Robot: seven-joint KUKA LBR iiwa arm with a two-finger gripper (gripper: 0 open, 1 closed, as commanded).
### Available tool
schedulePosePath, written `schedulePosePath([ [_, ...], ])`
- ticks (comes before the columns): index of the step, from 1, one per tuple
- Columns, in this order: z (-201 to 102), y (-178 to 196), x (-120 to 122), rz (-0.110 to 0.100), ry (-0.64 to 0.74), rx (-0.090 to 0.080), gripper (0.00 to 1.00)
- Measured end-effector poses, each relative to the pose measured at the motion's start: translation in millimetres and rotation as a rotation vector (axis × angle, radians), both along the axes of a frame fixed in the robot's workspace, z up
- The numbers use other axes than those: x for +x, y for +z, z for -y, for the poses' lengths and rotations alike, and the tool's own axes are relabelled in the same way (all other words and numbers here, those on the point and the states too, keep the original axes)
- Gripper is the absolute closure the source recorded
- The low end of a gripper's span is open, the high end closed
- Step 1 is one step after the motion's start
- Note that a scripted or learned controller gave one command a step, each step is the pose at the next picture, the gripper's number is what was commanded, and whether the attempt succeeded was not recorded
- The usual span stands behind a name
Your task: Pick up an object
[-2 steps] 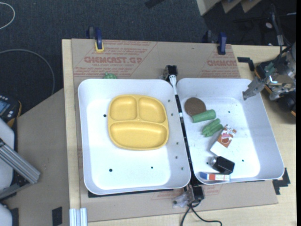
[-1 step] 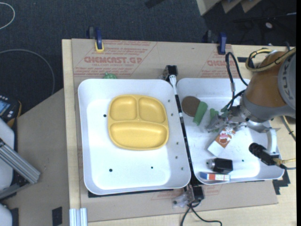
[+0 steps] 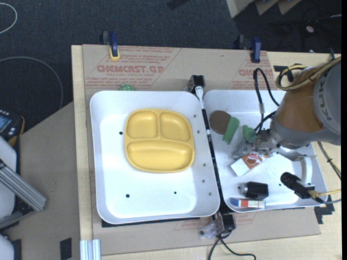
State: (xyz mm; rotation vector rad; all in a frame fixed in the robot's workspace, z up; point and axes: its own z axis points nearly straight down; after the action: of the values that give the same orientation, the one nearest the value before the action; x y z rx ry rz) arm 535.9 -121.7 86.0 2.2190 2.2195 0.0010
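Left bin (image 3: 103, 145): holds the yellow plate and nothing else I can make out.
Yellow plate (image 3: 159, 140): three compartments, lying flat in the upper middle of its bin (my landmark for the rest).
Right bin (image 3: 238, 97): touching the left bin, just right of the plate.
Brown disc (image 3: 218, 121): right of the plate, level with its upper half, close to the bin's near wall.
Green block (image 3: 231, 130): tilted, touching the disc on the side away from the plate.
White-and-red packet (image 3: 246, 163): right of the plate, about level with its lower edge; the likeliest pick, sitting just under the gripper.
Small black object (image 3: 256, 189): right of and below the plate, just beneath the packet.
Tube (image 3: 248, 203): lower still, along the bin's front wall.
Gripper (image 3: 260, 145): down over the packet's upper edge; open or closed, I cannot tell (nor whether it has hold of anything).
Arm (image 3: 303, 112): farthest from the plate, orange band showing.
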Motion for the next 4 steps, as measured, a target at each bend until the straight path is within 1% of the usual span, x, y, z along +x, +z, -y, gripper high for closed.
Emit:
schedulePosePath([
  [1,-28.3,0.8,-43.1,0.002,-0.001,0.001,0.0],
  [2,-26.8,11.3,-40.2,0.009,-0.002,-0.003,1.0],
  [3,-88.0,169.7,-19.9,0.017,0.01,0.003,1.0],
  [4,-170.5,140.4,-58.7,-0.009,0.009,0.006,1.0],
])
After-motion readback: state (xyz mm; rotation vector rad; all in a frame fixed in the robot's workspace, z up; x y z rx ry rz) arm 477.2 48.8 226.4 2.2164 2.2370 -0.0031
